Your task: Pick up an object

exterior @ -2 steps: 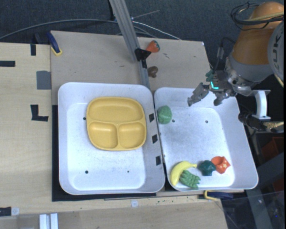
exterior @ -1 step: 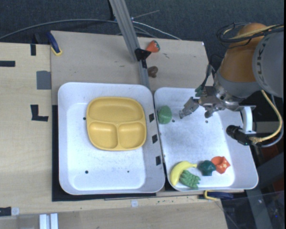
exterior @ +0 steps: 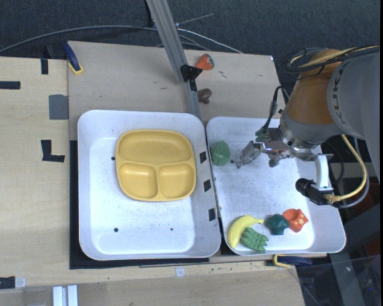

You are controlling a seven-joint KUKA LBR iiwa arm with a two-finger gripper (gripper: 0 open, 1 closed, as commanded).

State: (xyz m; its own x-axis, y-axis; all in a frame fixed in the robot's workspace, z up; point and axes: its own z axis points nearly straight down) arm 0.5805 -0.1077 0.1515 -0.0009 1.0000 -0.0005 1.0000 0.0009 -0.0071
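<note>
You are at the approach step: the gripper [exterior: 260, 155] hangs low over the right bin [exterior: 277, 190] with its two fingers spread apart and nothing between them. The round green object [exterior: 220, 152] lies just beside the left-hand fingertip, out toward the bin's dividing wall. I judge your next move needs a short shift that way so the jaws straddle it, then a drop and a close; the yellow banana [exterior: 240, 225], green toy [exterior: 255, 240], teal piece [exterior: 277, 224] and orange piece [exterior: 296, 219] sit well apart, down at the bin's near edge.
</note>
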